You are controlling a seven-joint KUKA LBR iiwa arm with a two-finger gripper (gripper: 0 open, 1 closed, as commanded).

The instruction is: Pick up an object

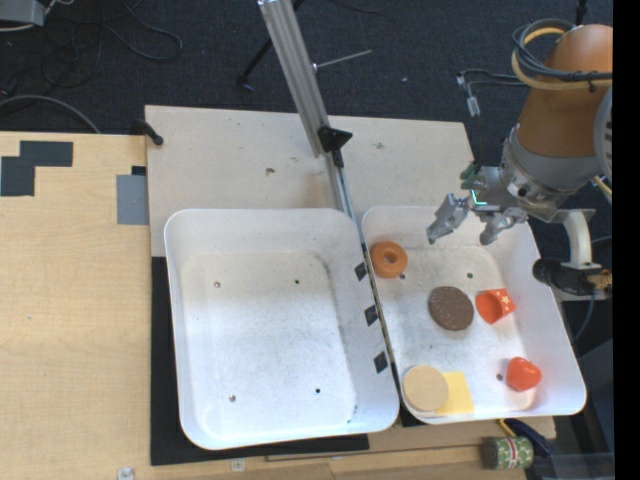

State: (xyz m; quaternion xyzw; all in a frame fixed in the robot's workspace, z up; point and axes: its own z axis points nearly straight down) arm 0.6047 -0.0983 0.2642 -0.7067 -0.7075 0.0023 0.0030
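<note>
1. Brown disc (451,308) lies flat in the right bin (560,368), mid-floor; round, so no long axis to line up with
2. Gripper (468,225) hangs over the bin's far end, fingers spread and holding nothing; the disc sits toward the near side from them (well apart)
3. Donut (388,259) lies to the view's left of the fingers, about as close
4. Orange cup (493,305) is just beside the disc; judged a crowding risk
</note>
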